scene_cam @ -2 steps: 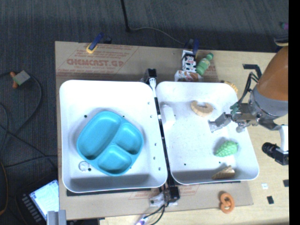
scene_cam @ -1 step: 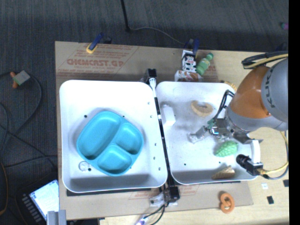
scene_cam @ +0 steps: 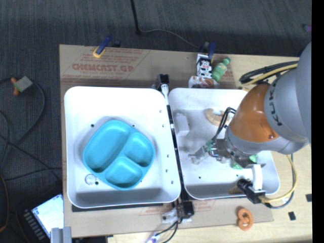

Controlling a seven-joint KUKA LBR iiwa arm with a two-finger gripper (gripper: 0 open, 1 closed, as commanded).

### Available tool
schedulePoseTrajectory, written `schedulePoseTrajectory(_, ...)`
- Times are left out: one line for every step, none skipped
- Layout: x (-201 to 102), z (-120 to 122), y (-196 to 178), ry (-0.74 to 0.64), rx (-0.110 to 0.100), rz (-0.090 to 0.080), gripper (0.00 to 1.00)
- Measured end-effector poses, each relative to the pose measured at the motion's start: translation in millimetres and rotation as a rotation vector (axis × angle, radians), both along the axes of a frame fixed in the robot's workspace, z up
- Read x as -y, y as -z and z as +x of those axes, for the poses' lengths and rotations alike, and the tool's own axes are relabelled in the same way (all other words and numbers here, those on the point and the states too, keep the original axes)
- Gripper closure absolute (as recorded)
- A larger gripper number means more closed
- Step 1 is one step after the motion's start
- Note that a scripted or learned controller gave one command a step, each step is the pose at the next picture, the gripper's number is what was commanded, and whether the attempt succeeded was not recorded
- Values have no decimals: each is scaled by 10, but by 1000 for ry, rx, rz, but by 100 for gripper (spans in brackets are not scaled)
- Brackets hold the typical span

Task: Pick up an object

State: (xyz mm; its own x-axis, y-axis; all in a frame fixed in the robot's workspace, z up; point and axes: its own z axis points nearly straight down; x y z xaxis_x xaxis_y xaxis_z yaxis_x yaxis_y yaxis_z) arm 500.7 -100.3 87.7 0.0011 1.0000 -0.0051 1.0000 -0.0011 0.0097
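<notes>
Turquoise plastic is taking up most of the left-hand shallow white bin (scene_cam: 76, 135): it's a rounded three-compartment divided plate (scene_cam: 119, 153) sitting flat on the bin floor, a bit toward the near edge. There's also a small clear ring-looking thing (scene_cam: 90, 179) lying just beside the plate's near-left corner, too faint to say what it is.

The right-hand shallow white bin (scene_cam: 190, 97) is where the grey arm with the orange band (scene_cam: 268, 118) is reaching in from the right. It's bending down over the middle of that bin, and the tool (scene_cam: 218, 152) is hanging low near the bin floor. Can't tell how the tool is set from this angle, too much wrist and cabling in the way, and I can't make out anything caught in it.

Stuff in that bin: a pale whitish object (scene_cam: 181, 124) near the left wall, a tan curved piece (scene_cam: 214, 116) toward the far side that's partly tucked behind the arm, a greyish translucent lump (scene_cam: 196, 156) just to the left of the tool, and some green bits (scene_cam: 238, 163) peeking out under the wrist. Whether the tool is touching the lump, I honestly can't say.

Out on the brown cardboard-covered surface (scene_cam: 106, 67), a small carton and a green bottle-ish thing (scene_cam: 208, 71) are sitting behind the right bin, and an orange ring (scene_cam: 245, 218) is lying in front of it.
</notes>
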Motion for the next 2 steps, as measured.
schedulePoseTrajectory(547, 904, -236, -2, -8, 3, 0)
schedulePoseTrajectory(392, 433, -72, -1, -13, 5, 0)
